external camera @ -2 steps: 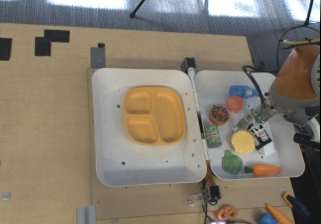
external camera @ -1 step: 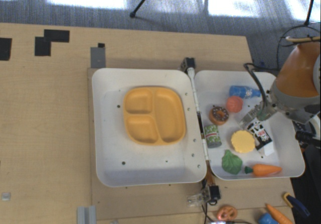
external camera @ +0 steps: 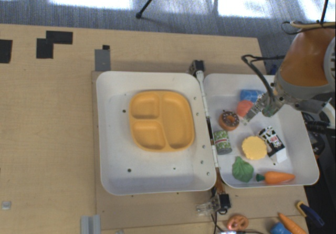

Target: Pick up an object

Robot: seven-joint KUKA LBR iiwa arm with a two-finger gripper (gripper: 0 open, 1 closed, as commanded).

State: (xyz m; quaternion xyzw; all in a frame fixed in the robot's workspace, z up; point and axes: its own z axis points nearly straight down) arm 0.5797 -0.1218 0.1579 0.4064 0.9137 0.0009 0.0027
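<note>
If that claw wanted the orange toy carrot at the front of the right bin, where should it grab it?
Probably across the thick middle of the orange plastic carrot, coming straight down from above. It lies flat and lengthwise along the front wall of the right-hand white bin, so closing across its narrow width looks easiest, though that wall crowds one side.

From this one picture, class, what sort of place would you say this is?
Probably a robotics lab test bench, not a kitchen: a robot arm reaches over two white bins, the food looks like toys, and black marker patches sit on the wooden bench.
</note>
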